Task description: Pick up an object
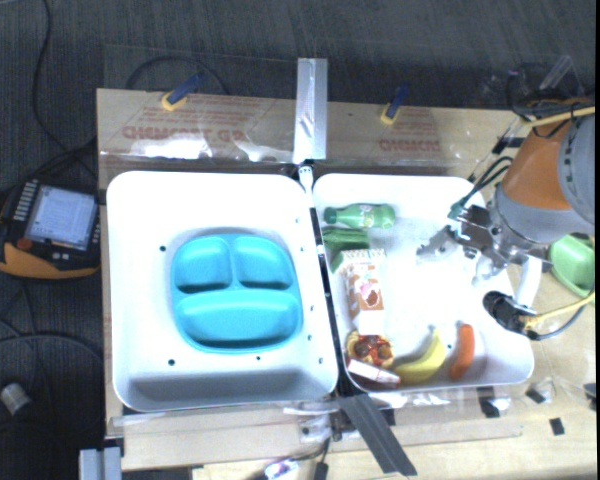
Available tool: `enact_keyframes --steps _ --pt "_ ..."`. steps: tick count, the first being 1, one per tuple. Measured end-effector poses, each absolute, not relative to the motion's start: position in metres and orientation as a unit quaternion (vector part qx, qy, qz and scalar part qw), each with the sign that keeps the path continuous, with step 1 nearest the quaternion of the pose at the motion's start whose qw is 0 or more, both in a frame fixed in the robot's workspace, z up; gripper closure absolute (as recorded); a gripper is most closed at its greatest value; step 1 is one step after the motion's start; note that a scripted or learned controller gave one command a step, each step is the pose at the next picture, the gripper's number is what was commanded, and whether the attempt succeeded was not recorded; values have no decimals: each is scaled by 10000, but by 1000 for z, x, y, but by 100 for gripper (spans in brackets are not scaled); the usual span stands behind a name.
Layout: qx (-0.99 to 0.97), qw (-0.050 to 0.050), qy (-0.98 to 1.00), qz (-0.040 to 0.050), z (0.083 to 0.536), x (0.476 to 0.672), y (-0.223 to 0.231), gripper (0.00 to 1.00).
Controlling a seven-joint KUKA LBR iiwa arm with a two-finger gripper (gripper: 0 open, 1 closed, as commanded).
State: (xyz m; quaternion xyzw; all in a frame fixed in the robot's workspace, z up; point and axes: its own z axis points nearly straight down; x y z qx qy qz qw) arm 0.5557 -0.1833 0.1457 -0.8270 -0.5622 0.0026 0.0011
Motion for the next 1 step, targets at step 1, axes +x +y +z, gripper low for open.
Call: enact_keyframes --steps 1 --pt "-7211 13 -6928 10 104 520 -123 0"
